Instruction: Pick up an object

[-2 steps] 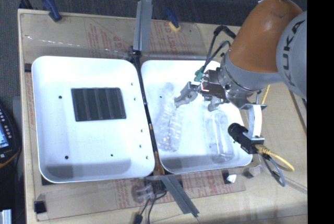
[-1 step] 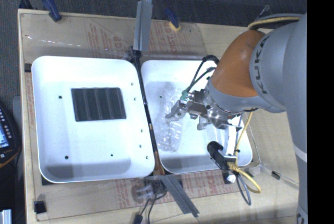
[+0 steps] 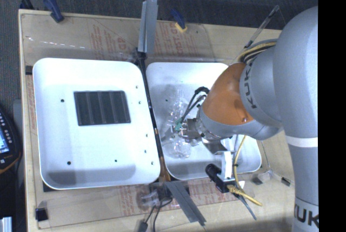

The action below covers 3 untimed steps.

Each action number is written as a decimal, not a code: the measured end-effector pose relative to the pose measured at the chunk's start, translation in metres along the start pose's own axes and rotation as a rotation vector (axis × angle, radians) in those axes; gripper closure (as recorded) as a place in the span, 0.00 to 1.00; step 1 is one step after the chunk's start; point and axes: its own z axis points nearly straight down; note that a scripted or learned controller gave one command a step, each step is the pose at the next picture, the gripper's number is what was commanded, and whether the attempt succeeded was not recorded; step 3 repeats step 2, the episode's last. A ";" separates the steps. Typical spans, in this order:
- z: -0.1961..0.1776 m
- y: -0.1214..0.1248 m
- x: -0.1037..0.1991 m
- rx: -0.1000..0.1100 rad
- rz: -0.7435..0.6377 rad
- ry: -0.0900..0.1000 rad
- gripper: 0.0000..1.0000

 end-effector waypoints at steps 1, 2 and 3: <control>-0.011 0.002 0.001 -0.004 -0.006 -0.001 1.00; -0.097 0.058 0.049 0.008 0.020 0.002 1.00; -0.097 0.058 0.049 0.008 0.020 0.002 1.00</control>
